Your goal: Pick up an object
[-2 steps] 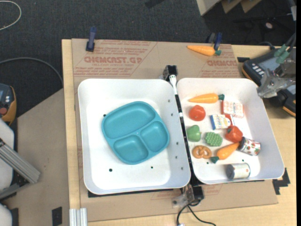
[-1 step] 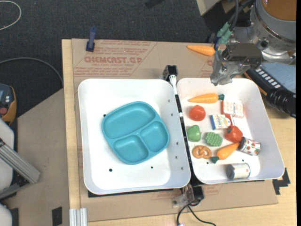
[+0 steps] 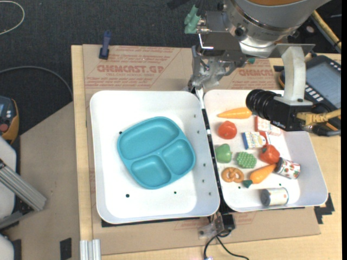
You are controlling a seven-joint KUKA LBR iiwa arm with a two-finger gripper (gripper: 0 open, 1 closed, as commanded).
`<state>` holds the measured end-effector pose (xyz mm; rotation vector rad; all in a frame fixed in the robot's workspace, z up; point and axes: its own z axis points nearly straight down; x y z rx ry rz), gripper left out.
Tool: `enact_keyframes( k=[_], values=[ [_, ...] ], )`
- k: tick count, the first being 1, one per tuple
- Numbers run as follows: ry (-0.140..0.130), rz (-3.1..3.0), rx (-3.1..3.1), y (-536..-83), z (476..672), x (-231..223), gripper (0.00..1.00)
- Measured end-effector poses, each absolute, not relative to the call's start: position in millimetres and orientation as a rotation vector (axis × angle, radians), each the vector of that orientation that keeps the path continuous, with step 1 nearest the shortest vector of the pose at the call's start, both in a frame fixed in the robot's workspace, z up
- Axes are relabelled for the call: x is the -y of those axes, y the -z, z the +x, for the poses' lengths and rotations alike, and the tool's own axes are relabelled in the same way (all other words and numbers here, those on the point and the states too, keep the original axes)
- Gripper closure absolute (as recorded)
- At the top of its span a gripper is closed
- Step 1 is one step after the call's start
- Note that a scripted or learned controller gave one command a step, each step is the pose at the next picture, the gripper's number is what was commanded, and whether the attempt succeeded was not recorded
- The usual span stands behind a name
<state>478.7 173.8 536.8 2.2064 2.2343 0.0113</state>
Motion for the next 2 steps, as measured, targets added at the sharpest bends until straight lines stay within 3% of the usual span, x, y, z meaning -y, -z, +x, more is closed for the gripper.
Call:
enact_keyframes(
  k=[1,2],
  values=[
    [0.025,2.230,-2.223,-391,477.8,-151,1.00],
    [0.020,2.231,-2.219,-283,530.8,-130,1.00]
  ],
)
